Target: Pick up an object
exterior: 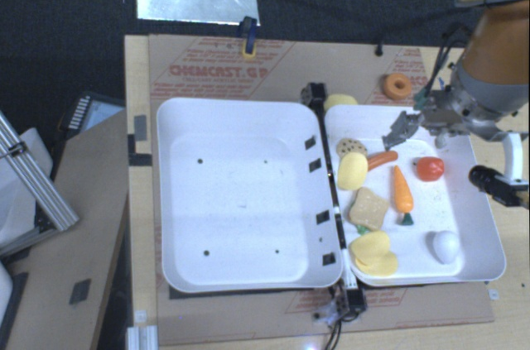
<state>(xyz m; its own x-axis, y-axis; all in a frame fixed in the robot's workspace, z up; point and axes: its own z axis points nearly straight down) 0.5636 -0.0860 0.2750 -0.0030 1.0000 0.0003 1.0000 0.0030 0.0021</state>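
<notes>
arm (497, 34) cropped at right edge

Bins (240, 112) smooth glossy white plastic; bench board (224, 63) matt cardboard; toy foods glossy plastic.

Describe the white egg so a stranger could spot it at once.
Look in the right-hand bin, the one holding the toy food. Go to its near right corner: the white egg lies there alone, apart from the carrot and tomato. It is the only plain white, smooth oval piece.
</notes>
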